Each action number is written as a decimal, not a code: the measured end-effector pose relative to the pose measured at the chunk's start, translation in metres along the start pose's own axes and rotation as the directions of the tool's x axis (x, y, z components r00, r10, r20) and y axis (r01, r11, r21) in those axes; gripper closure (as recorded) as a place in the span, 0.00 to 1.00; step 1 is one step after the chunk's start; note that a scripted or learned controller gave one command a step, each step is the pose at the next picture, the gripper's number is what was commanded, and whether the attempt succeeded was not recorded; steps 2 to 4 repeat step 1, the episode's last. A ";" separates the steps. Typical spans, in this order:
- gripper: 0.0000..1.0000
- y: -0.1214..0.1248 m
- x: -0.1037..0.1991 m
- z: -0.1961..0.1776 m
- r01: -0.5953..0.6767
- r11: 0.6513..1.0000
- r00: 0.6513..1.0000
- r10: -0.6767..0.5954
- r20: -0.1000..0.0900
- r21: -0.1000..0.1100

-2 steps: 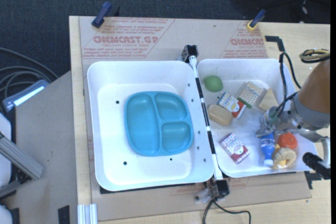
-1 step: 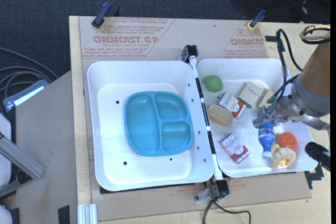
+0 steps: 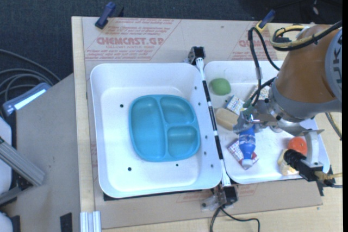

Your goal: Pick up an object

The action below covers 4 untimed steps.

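Note:
In the right bin (image 3: pixel 272 171) my gripper (image 3: pixel 246 121) hangs low, reaching in from the right under the orange-banded wrist. Directly below and in front of it lies a blue tube (image 3: pixel 248 144) with a red and white end, pointing toward the bin's front. A tan rounded block (image 3: pixel 225 117) sits just left of the gripper. A small white and black packet (image 3: pixel 234 102) lies behind that, and a green ball (image 3: pixel 220 86) rests at the bin's far left corner. An orange piece (image 3: pixel 297 144) lies to the right, under the arm.
The left bin (image 3: pixel 103 117) holds a blue divided plate (image 3: pixel 163 127). A black-edged divider (image 3: pixel 209 117) runs between the two bins. Cables loop above the right bin's far side.

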State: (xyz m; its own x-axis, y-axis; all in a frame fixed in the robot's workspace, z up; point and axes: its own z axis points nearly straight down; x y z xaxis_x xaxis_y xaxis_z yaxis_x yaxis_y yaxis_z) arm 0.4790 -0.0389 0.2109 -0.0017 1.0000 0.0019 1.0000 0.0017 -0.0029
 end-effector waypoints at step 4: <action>1.00 0.000 0.076 0.027 0.000 1.000 1.000 0.000 0.000 0.001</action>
